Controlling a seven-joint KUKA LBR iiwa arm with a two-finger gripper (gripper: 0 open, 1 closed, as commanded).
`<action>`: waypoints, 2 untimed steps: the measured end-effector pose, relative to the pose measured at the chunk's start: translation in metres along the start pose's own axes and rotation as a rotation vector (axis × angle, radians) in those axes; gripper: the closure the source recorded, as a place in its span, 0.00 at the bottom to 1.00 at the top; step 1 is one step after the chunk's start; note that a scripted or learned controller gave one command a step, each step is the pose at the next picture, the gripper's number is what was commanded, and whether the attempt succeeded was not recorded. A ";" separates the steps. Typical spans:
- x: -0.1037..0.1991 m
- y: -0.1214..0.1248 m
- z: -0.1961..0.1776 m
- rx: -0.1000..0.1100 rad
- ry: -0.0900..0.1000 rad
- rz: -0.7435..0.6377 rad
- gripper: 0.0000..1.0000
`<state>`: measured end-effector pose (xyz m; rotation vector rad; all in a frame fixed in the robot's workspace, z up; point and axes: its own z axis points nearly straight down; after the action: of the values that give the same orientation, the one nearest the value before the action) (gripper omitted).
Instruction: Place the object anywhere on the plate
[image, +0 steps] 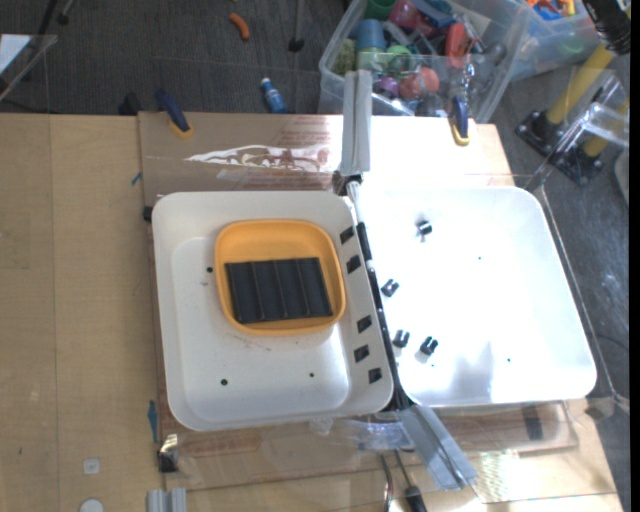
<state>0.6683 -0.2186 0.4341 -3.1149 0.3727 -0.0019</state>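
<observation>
An orange plate (232, 248) with rounded corners sits in the left white bin (180, 300). A flat black ribbed rectangular object (277, 290) lies on the plate, covering most of its lower half and reaching its front rim.
The right white bin (520, 290) holds a few small dark bits (427, 347). A row of black clips (362, 325) runs along the divide between the bins. A clear tub of colourful toys (430, 45) stands beyond the bench at the back.
</observation>
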 end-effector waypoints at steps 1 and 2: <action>0.000 0.000 0.000 0.000 0.000 -0.045 1.00; 0.000 -0.001 0.000 0.000 0.000 -0.046 1.00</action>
<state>0.6684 -0.2180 0.4341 -3.1224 0.3012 -0.0020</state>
